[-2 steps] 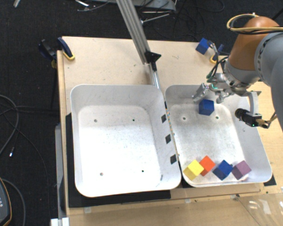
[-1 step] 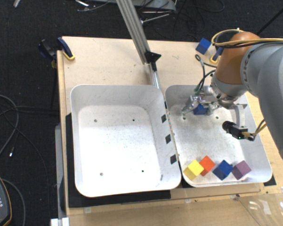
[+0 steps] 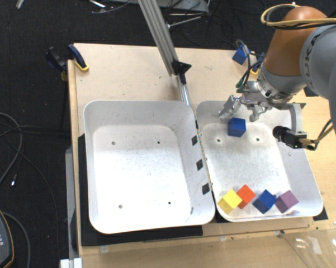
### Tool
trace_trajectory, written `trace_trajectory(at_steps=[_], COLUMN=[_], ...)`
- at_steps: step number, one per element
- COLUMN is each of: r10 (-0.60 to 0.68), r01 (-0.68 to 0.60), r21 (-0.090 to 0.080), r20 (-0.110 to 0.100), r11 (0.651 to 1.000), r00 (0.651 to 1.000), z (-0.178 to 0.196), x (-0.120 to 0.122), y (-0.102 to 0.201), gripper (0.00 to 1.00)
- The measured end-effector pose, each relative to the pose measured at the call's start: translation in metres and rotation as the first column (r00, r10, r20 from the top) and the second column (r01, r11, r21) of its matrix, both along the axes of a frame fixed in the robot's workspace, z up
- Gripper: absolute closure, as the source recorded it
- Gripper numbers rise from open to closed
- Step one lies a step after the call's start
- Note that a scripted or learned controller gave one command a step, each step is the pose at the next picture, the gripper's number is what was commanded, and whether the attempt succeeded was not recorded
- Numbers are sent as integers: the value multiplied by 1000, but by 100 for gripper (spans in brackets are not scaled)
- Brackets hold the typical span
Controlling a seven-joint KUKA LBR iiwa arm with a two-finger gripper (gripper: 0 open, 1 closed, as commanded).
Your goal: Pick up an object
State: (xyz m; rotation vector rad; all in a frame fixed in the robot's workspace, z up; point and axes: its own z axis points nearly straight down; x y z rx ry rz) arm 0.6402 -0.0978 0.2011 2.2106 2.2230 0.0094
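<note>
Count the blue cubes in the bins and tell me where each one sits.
2. One blue cube is at the far end of the right bin, just below the gripper. The other blue cube sits in the near row, between the orange cube and purple cube.

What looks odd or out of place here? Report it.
Four blocks huddle at the near edge of the right bin: yellow block, orange block, blue block, purple block. A second blue block sits alone at the far end, under the claw. Nothing looks spilled or damaged.
</note>
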Motion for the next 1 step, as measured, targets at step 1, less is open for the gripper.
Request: trace_trajectory(at_steps=[1], r10=[-2], r01=[2], r21=[-8], r20=[20], r11=[1000], r00=[1000], z=[-76], x=[13], y=[-19], gripper=[0])
